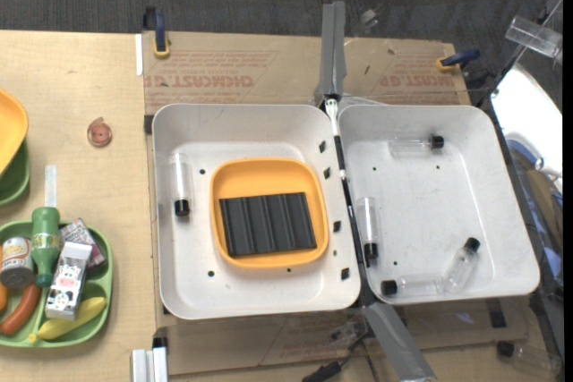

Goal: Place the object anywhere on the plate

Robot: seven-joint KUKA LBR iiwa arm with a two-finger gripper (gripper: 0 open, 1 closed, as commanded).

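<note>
Black ribbed slab [269, 224] lies flat, centred on the orange plate [265, 174] in the left bin [188, 282]. It looks stiff, light and low, so I would pinch it across its edges. Capped clear tubes [412, 146] lie in the right bin [430, 219]. The pincer's opening cannot be told.

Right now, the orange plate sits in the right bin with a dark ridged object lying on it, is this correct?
Not quite. The camera view shows the orange plate in the left bin, not the right bin. The rest is correct: the dark ridged object does lie on the plate.
</note>
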